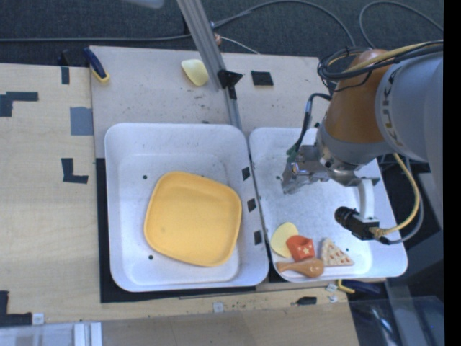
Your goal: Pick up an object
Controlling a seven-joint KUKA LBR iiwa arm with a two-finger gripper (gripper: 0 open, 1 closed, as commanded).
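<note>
The arm (410, 99) is showing a smooth grey shell at the right of the frame, with a wide orange band (356, 114) above the wrist. Black and yellow cables (407, 193) are looping around it. The gripper (292, 181) is looking metallic grey.

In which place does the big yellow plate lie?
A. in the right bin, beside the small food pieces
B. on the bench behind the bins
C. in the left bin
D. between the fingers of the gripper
C: the yellow plate lies flat inside the left bin, while the gripper is over the right bin.
</note>
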